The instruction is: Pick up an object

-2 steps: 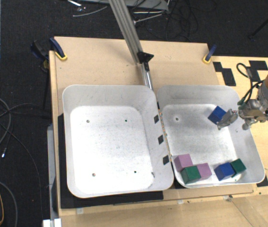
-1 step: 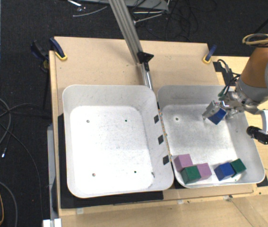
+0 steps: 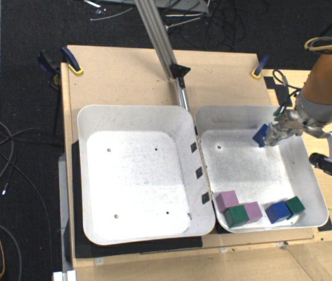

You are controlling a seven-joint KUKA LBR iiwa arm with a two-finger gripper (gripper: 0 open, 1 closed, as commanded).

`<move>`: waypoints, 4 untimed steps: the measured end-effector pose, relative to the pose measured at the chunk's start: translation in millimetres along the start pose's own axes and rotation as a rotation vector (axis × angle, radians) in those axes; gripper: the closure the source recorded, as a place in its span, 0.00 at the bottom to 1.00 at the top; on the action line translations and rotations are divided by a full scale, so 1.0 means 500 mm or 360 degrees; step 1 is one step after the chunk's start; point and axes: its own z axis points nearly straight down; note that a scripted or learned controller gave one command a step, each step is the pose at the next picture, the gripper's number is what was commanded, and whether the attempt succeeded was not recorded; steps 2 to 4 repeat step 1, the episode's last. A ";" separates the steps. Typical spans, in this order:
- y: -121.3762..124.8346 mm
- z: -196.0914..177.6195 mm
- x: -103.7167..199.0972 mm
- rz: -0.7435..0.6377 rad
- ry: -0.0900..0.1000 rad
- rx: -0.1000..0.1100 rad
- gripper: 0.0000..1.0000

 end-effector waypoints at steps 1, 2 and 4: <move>0.000 0.001 0.001 -0.0001 0.0000 0.0002 0.00; 0.000 0.001 0.001 -0.0001 0.0000 0.0002 0.00; 0.000 0.001 0.001 -0.0001 0.0000 0.0002 0.00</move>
